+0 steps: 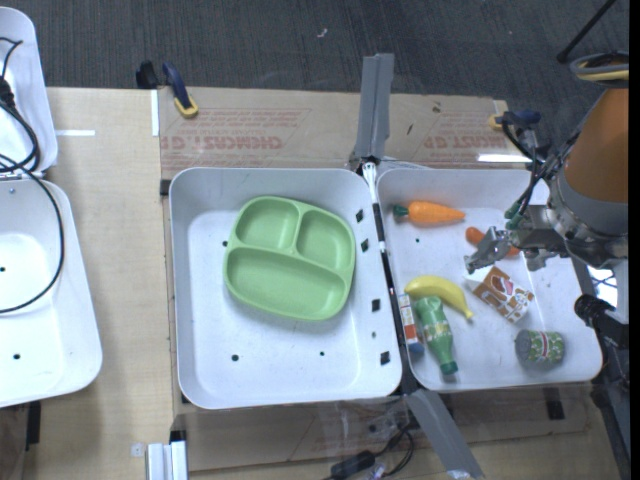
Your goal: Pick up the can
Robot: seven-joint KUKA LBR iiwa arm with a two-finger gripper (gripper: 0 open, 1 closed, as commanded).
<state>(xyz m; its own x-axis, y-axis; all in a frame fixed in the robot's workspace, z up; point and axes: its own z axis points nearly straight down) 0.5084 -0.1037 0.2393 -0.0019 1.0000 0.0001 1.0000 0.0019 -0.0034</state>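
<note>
Green-labelled, the can (540, 348) lay on its side lower right of the gripper (492, 251), whose finger spread I couldn't tell.

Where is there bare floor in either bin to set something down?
Left bin: bare floor around the green plate, widest along the near wall. Right bin is crowded: carrot, banana, bottle, packet, can, gripper.

Left bin (190, 268): green divided plate (291, 258) sitting near its centre. Right bin (450, 183): carrot (430, 212) lying by the far edge, banana (440, 292) resting mid-bin, green bottle (436, 334) lying toward the near-left corner, snack packet (502, 295) lying right of the banana.
</note>
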